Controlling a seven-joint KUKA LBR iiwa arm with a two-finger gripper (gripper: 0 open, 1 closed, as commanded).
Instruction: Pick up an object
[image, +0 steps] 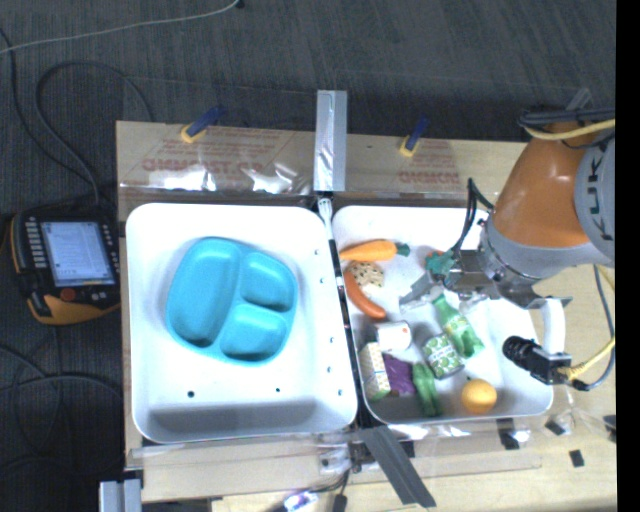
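Observation:
My gripper (441, 287) hangs over the middle of the right bin (525, 400), under the grey and orange arm (545, 215). Directly below it a green bottle (457, 328) lies tilted, with a green packet (441, 354) beside that. The view does not show whether anything is held. To the gripper's left lie a carrot (370, 249), a cookie (366, 274) and an orange sausage (358, 299). A white block (392, 335), a purple piece (397, 375), a green vegetable (425, 389) and an orange fruit (479, 395) crowd the near side.
The left bin (150, 400) holds a blue divided plate (233, 297). A metal divider (330, 140) stands between the bins at the back. A teach pendant (65, 262) lies on the floor at the far left.

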